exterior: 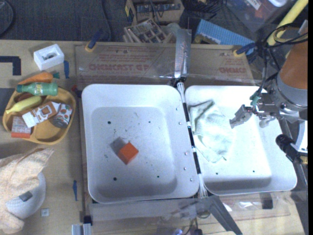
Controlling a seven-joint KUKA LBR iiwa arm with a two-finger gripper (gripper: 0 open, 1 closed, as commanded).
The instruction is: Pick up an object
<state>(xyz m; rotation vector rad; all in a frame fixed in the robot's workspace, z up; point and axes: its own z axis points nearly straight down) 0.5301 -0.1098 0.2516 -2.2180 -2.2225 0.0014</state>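
Observation:
An orange cube (128, 152) lies in the left bin (98, 106), a little left of its middle, with a grey shadow beside it. A crumpled white cloth (211, 130) with a greenish edge sits in the right bin (274, 175), against its left wall. My gripper (252, 119) hangs over the right bin, just right of the cloth and above it. Its fingers (238, 117) are spread open and hold nothing. The grey arm with the orange band (297, 72) comes in from the right edge.
A yellow bowl (46, 133) of toy food stands on the bench left of the bins, with a white box (49, 57) behind it. A beige cloth (22, 180) lies at the lower left. Flat cardboard (127, 65) runs behind both bins.

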